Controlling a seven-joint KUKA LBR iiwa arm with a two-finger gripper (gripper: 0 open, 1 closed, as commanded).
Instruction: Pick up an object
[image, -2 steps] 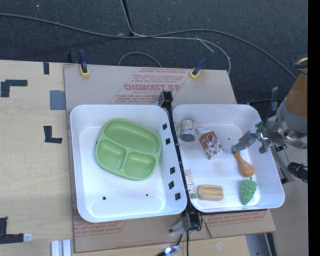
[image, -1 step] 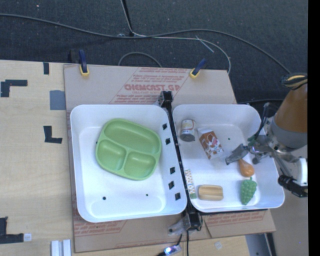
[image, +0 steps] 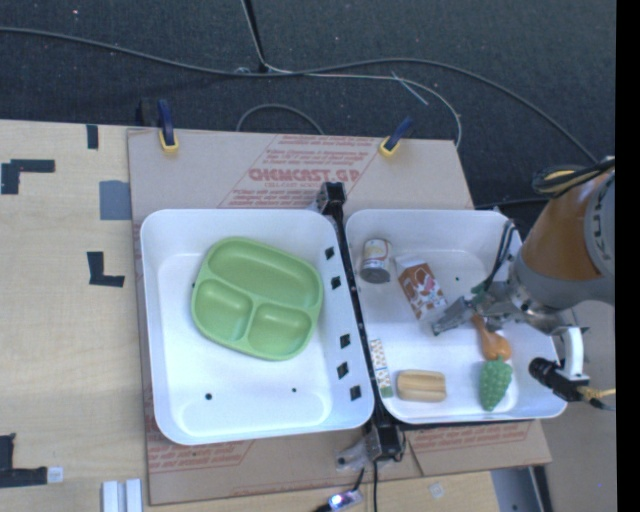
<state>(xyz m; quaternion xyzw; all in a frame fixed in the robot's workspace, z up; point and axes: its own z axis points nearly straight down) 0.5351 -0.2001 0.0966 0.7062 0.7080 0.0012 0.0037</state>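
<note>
Over in the right bin (image: 455, 232), the gripper (image: 452, 318) sat low near the right wall with its fingers spread and nothing between them, just beside the orange carrot-looking toy (image: 492, 343) and the red packet (image: 422, 287).

Tray (image: 258, 298) in left bin (image: 165, 330), can (image: 376, 260) in right bin (image: 440, 228)

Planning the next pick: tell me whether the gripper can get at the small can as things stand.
Probably yes. The small can stands apart in the right bin, nothing covering it; the gripper hovers nearby, beyond the red packet.
</note>
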